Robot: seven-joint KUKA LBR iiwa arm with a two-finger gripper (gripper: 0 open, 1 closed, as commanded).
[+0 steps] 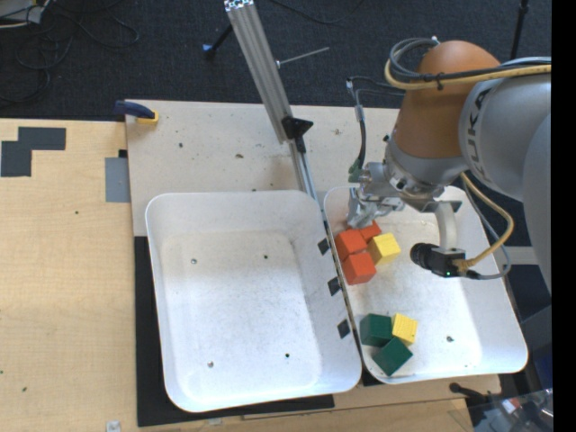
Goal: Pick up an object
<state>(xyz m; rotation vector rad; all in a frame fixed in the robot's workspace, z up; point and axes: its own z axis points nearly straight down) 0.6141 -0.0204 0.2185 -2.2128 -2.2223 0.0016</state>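
Note:
The right bin (468, 331) holds several small blocks. Two orange blocks (355, 255) lie against its left wall, with a yellow block (386, 247) touching them on the right. Nearer the front sit two green blocks (383, 342) and another yellow block (405, 328). My gripper (363, 211) hangs at the back left of this bin, just above the upper orange block and the yellow one beside it. Nothing shows between its fingers.
The left bin (171, 232) lies beside the right one, with black clips (334, 285) on the shared wall. A slanted aluminium post (270, 88) rises behind the bins. The grey arm with its orange band (441, 106) fills the upper right.

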